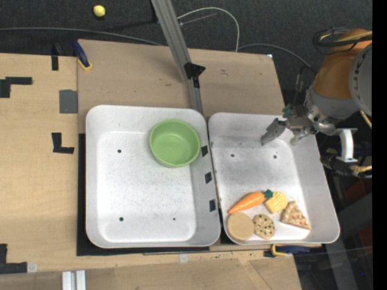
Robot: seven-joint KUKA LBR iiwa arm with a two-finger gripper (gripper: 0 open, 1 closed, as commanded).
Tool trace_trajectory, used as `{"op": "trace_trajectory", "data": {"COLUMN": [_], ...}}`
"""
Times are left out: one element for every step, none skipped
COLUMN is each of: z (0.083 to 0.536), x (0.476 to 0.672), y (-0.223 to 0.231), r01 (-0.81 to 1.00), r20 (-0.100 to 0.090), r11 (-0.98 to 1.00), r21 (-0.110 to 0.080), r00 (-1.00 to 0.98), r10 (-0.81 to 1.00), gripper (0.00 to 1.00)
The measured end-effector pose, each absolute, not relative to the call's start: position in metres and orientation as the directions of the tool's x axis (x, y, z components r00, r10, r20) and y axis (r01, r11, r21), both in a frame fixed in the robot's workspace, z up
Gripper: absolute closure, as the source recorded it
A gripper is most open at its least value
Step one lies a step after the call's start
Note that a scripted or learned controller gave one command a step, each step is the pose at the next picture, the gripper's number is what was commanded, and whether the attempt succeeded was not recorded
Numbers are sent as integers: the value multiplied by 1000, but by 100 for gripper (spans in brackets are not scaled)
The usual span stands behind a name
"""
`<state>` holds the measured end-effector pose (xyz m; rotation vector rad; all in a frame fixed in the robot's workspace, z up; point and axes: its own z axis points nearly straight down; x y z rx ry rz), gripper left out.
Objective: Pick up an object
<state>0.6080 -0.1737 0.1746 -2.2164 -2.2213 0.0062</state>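
Jaws spread, nothing between them; gripper (283, 133) hangs over upper right of right bin (242, 139). Toy food sits clustered at lower right of frame: carrot (246, 202), corn (276, 202), pizza slice (295, 215), cookie (263, 226), bun (240, 226). Green bowl (175, 142) in left bin (109, 180). Nothing picked yet; approach, grasp and lift all remain

Glossy green plastic bowl (175, 142), speckled white bins (106, 162)

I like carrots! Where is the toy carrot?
The toy carrot lies in the right bin, near its front edge, beside the toy corn and above the cookies.
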Motion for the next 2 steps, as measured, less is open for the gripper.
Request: {"op": "trace_trajectory", "data": {"z": [113,87], "x": [600,599], "y": [-177,-177], "r01": [1000,1000], "r20": [1,-1], "r11": [1,2], "r21": [-8,-3], "r00": [-1,-2], "r10": [1000,1000], "gripper": [0,0]}}
